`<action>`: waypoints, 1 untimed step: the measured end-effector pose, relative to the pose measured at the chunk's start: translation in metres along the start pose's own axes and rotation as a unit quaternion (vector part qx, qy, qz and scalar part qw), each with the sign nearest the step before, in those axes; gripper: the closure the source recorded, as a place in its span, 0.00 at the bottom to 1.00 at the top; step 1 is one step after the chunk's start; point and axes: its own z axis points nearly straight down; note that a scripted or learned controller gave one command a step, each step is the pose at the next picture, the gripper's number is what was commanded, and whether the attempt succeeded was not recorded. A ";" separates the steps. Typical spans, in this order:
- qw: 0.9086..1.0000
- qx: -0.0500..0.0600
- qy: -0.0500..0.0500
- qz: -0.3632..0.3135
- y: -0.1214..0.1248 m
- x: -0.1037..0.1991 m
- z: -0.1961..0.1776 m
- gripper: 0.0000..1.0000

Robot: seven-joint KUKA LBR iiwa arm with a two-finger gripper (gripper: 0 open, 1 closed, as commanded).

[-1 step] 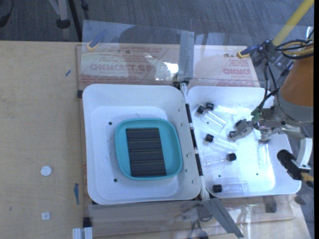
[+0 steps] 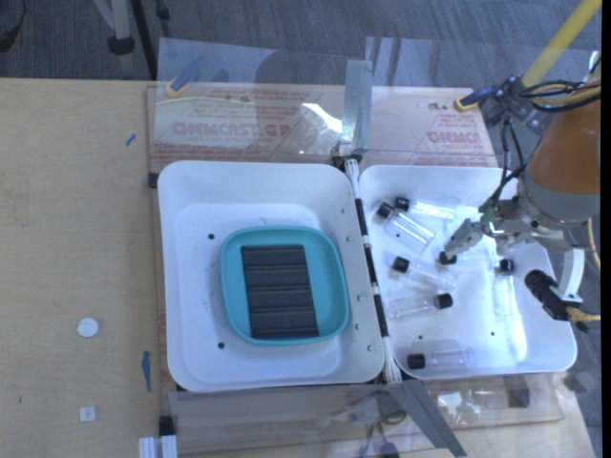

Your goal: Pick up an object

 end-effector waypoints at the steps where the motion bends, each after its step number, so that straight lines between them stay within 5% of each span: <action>1: 0.999 -0.002 -0.001 -0.032 0.047 -0.036 0.052 0.00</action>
